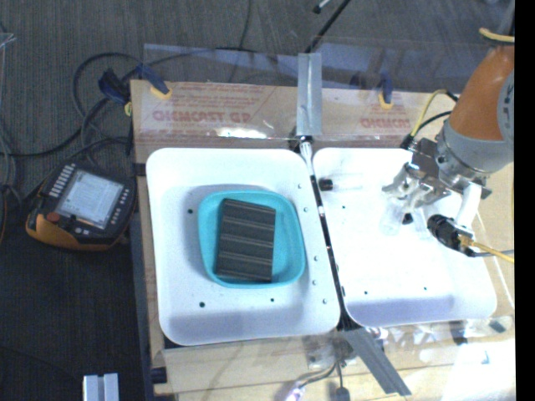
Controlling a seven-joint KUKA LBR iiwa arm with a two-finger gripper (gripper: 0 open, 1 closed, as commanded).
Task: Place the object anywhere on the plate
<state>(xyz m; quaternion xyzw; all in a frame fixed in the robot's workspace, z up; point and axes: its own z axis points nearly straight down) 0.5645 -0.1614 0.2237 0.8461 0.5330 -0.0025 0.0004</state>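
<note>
The dark ridged block (246,240) lies flat on the blue plate (289,256), slightly tilted, its long sides running away from the camera. It covers the plate's middle, leaving a strip of blue bare on every side, widest on the right and left. The plate sits in the left bin (175,307), roughly centred, with white floor showing all round it; the widest free margin is along the near edge and the left side. The plate's right rim comes close to the bin's right wall, next to the seam where the two bins meet.

The right bin (393,295) has a broad stretch of open white floor across its near half. A small dark item (325,184) sits near its far left corner, just beside the dividing edge.

The gripper (418,192) hangs over the far right part of the right bin, well apart from the plate and block. Whether the fingers are spread or closed cannot be told from here; nothing is seen between them. The orange band of the arm (489,90) rises at the right edge.

On the floor left of the bench (226,111) lies a handheld control pendant (82,205) with cables.
</note>
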